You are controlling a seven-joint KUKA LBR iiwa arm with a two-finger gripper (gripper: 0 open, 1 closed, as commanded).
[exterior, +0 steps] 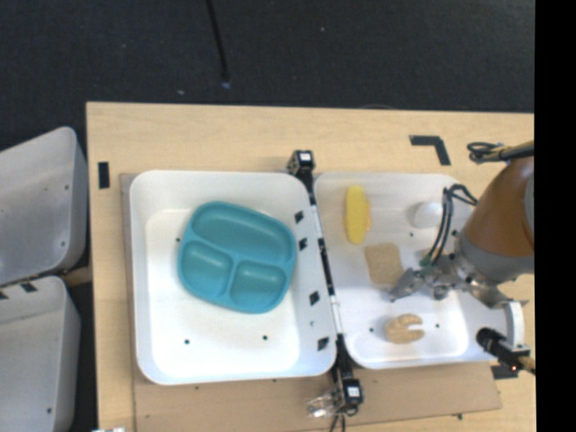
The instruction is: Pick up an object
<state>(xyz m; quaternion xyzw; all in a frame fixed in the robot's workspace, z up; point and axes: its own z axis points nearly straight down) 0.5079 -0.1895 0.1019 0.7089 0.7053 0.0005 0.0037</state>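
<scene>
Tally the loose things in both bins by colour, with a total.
Teal: 1, tray
Yellow: 1, corn
Tan: 2, flat square and curled piece
White: 1, round thing
Total: 5

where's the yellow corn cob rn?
The yellow corn cob lies in the right bin, near its upper left corner, lengthwise beside the divider between the bins. The tan square piece is just below it, and the gripper lower right.

No readable text, labels, brands or numbers on any surface.
</scene>
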